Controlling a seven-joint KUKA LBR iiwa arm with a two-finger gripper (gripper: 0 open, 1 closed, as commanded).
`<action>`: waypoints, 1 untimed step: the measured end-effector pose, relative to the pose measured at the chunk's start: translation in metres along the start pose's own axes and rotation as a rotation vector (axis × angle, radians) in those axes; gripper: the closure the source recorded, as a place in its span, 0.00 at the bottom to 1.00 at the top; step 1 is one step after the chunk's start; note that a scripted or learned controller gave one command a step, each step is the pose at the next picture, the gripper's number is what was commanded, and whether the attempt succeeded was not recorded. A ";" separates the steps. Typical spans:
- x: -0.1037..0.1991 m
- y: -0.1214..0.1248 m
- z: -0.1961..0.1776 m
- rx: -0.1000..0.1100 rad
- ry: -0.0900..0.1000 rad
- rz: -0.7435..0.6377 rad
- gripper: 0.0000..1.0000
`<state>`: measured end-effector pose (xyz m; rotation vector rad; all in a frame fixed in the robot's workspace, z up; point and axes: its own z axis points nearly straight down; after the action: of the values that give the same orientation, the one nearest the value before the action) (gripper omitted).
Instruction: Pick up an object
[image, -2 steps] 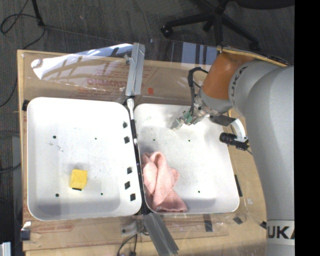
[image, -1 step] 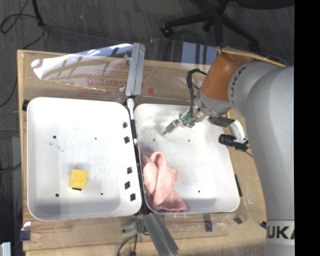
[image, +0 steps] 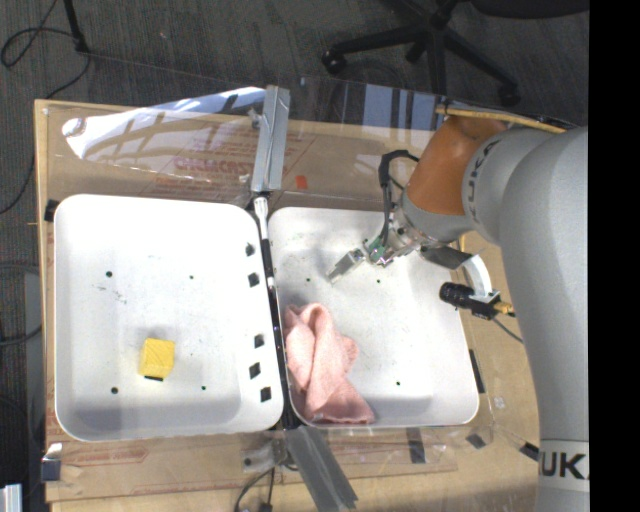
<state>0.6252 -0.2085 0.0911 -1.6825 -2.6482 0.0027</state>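
A crumpled pink cloth (image: 318, 362) lies in the right bin (image: 430, 390), against its left wall near the front. A small yellow block (image: 157, 358) sits in the left bin (image: 90, 260), toward its front left. My gripper (image: 350, 263) reaches in from the right and hangs low over the bare floor in the back half of the right bin. It is well behind the cloth and apart from it. The orange wrist band (image: 438, 180) sits above the bin's back right corner.
A metal divider rail (image: 266, 300) with black clips separates the two bins. A black fitting (image: 468, 295) juts out at the right bin's right rim. The grey arm (image: 545, 280) covers the bench's right side. Office chair legs (image: 430, 45) stand on the floor behind.
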 end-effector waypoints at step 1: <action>0.024 0.022 0.000 0.001 0.002 -0.303 0.00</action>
<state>0.6345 -0.1777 0.0908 -1.2620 -2.8701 0.0017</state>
